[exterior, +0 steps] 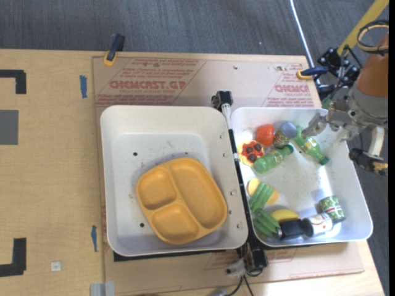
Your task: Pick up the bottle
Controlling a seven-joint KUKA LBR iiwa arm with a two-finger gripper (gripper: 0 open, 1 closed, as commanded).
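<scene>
Bottle (310, 147), green, lies tilted near the right bin's (355, 184) far right corner, just beside the gripper (323, 121); whether the jaws are open or grip anything cannot be told. A yellow tray (181, 200) occupies the left bin (117, 165).

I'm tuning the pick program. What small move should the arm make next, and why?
Probably lower the gripper a little onto the green bottle beneath it: it hovers at the right bin's far edge, and no bottle sits between its jaws.

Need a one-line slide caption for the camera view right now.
Gripper hovers at the right bin's far edge beside a green bottle amid toy food; the left bin holds a yellow divided plate.
</scene>
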